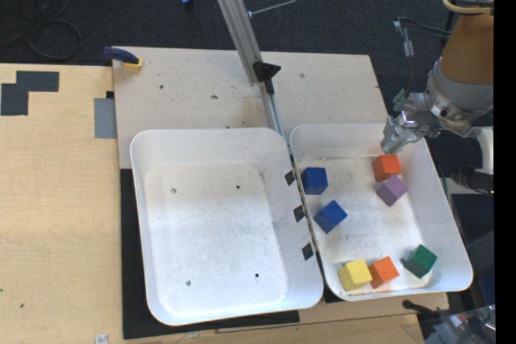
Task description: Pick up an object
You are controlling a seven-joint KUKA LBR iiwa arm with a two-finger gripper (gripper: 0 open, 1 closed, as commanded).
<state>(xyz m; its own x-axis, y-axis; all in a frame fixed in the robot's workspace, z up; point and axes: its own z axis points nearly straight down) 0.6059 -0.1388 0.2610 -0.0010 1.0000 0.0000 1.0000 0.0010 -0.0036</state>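
I see the gripper [394, 139] poised just above the small orange cube [387, 167] in the right white bin [451, 254]; a purple cube [392, 190] sits beside that cube; grip state unclear.

Right bin [451, 254]: two blue cubes [314, 180] [330, 216], orange cube [387, 167], purple cube [393, 190], yellow cube [354, 275], second orange cube [384, 271], green cube [420, 261]. Claw [393, 142] just above the upper orange cube.

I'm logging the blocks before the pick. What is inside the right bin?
The right bin holds seven blocks: two blue, two orange, purple, yellow, green. The gripper hides the far corner.
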